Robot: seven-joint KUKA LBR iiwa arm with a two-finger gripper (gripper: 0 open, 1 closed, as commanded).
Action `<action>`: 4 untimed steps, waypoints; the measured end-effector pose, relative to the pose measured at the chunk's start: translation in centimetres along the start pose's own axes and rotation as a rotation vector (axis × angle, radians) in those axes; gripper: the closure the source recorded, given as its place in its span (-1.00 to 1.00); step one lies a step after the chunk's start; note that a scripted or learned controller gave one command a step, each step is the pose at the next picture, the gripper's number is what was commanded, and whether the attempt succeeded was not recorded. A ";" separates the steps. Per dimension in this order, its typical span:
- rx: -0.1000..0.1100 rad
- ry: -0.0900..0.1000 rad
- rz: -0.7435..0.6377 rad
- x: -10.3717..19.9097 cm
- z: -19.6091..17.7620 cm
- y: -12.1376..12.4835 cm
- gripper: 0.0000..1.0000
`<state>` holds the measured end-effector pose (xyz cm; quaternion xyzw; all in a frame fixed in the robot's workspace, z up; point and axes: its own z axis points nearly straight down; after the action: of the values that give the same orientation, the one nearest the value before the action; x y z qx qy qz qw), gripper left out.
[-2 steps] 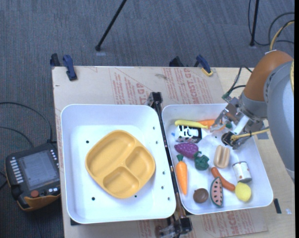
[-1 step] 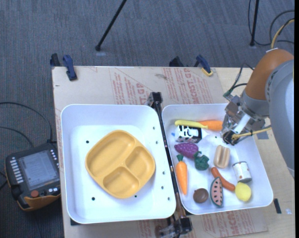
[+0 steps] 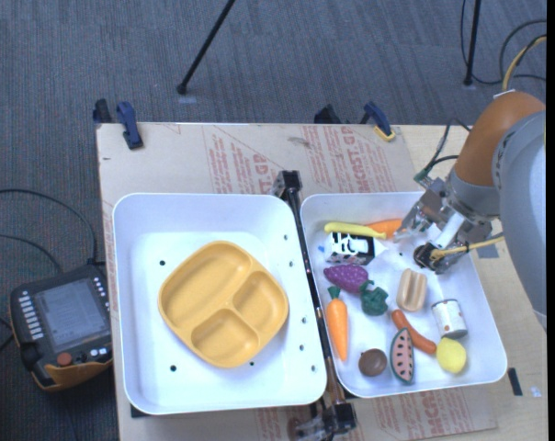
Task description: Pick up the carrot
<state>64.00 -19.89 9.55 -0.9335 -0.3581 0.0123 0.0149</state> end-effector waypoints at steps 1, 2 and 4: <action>-0.021 0.009 0.208 2.0 1.1 -3.2 -1.00; -0.019 0.016 0.522 1.9 1.0 -3.0 -1.00; -0.024 0.015 0.314 -6.1 1.1 -3.6 1.00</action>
<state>57.02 -21.29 8.65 -0.9782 -0.2078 0.0032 0.0044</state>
